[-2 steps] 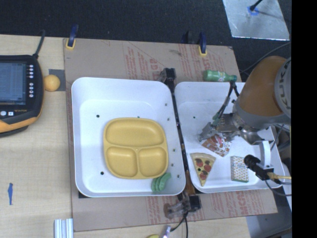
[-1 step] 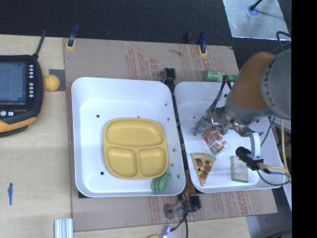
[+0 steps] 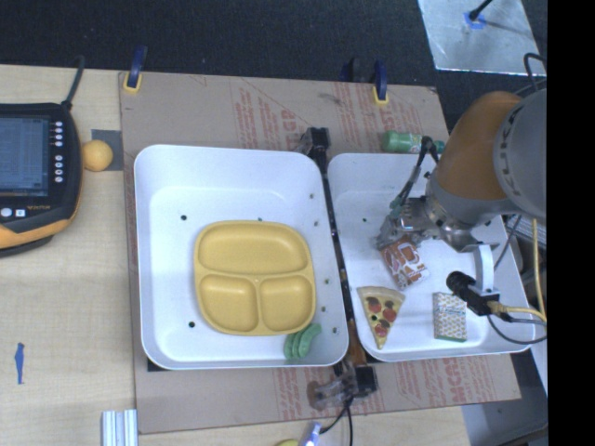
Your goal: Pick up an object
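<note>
The pincer [image 3: 402, 232] hangs low inside the right bin [image 3: 358, 189], directly over a red-and-white snack packet [image 3: 405, 262]; whether its fingers are spread or pinching the packet cannot be told from this angle. The grey arm [image 3: 483, 161] with its orange band enters above the right bin's far side.

Right bin contents: the snack packet near the middle; a toy pizza slice [image 3: 380, 311] just nearer the camera than the packet, close to the bin's left wall; a small patterned box [image 3: 450, 317] toward the bin's near right corner.

Left bin [image 3: 163, 249], adjoining the right bin: a yellow three-compartment tray [image 3: 253, 277] lies flat at its middle, and a green ribbed item [image 3: 302, 342] sits at the corner nearest the right bin, just beside the tray.

On the surface [image 3: 56, 342] left of the left bin: a control pendant [image 3: 33, 179] and an orange ball [image 3: 97, 155].
</note>
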Tool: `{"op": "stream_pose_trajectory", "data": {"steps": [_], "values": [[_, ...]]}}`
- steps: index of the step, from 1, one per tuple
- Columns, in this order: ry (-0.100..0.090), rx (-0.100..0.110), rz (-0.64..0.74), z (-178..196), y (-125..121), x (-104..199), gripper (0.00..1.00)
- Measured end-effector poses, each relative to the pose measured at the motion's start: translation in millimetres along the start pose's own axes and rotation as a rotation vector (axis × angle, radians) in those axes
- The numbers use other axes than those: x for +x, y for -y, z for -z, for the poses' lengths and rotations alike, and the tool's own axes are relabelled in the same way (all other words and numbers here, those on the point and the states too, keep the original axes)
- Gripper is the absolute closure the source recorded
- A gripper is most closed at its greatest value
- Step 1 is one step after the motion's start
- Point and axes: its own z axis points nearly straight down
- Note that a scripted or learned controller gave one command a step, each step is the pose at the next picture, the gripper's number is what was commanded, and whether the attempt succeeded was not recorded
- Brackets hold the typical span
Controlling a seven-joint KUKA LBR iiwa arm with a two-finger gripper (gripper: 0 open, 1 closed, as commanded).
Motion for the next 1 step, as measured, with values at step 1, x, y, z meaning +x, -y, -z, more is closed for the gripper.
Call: {"op": "stream_pose_trajectory", "data": {"steps": [1], "values": [[-0.004, -0.001, -0.006, 90.3, -36.1, 47.0, 1.00]]}}
